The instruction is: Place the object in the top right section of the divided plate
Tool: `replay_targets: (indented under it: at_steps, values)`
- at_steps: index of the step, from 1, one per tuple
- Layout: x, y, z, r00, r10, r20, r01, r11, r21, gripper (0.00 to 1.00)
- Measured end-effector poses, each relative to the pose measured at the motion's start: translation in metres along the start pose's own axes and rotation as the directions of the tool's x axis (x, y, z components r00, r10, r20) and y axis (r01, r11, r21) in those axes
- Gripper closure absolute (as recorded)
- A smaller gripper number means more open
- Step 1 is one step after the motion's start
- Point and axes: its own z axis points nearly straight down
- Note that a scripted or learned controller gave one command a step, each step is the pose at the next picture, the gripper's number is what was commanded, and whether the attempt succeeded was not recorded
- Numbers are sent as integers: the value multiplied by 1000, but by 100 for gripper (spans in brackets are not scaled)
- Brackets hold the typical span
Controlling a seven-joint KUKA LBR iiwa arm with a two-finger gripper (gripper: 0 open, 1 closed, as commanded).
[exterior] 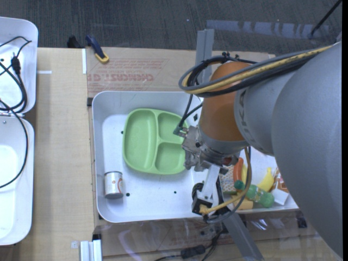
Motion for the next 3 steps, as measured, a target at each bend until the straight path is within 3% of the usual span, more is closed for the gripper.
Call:
replay_targets:
  at_steps: [1, 2, 3]
  values:
    - [42, -18, -9, 999, -54, 0, 54, 999, -2, 100]
    - [59, 45, -6, 988, -155, 1, 155, 988, -2, 100]
    - [59, 45, -6, 988, -157, 1, 157, 988, -2, 0]
